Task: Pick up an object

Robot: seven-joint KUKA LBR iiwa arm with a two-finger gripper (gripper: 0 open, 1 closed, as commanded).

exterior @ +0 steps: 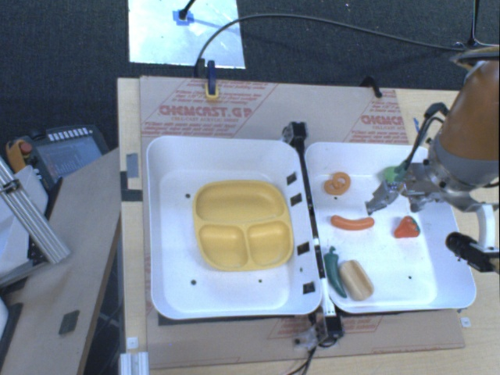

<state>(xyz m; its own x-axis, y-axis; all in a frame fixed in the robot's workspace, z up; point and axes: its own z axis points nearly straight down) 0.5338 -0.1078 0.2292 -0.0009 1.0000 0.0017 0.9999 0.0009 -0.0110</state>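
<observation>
- I see the grey arm with its orange band (473, 119) reaching in from the right over the right-hand shallow white bin (445, 287).
- Its end effector (380, 200) hangs over that bin's middle, just above and right of the orange-red sausage-shaped toy (352, 223); nothing sits between its fingers, and I cannot tell whether they are parted or closed.
- In the same bin I count an orange ring-shaped toy (338, 183) to the upper left, a red strawberry-like piece (406, 227) right of the sausage, and near the front a dark green pepper-shaped toy (333, 272) just beside a tan bread-roll toy (356, 279).
- The left-hand white bin (168, 233) holds a yellow plastic plate with three compartments (241, 224).
- Both bins rest on the tabletop (258, 104), covered with printed brown card.
</observation>
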